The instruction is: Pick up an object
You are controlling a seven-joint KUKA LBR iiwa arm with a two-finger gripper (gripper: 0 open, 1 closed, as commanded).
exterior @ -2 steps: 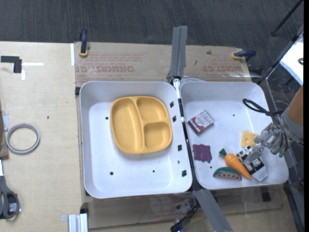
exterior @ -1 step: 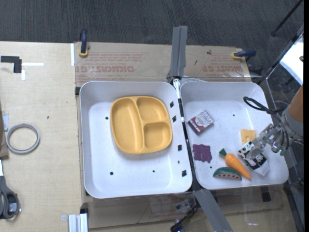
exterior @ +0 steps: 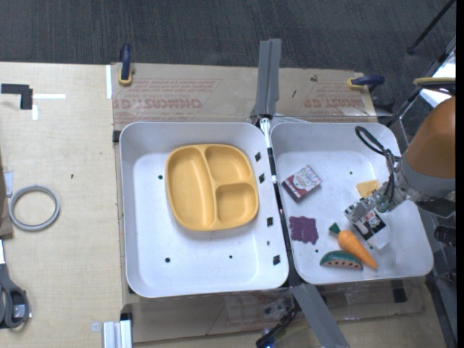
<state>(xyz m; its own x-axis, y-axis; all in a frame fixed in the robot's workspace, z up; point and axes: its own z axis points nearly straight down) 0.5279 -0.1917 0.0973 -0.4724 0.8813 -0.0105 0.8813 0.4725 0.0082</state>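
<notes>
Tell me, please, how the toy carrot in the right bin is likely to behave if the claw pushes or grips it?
The carrot looks rounded and tapered, so it would probably roll or pivot when pushed. Its smooth, glossy-looking surface might slip from a grip. It seems small, likely light.

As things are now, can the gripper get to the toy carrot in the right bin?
Probably yes. The gripper hangs just above the carrot in the right bin, and nothing lies between them. The watermelon slice sits close beside the carrot and could be nudged.
</notes>
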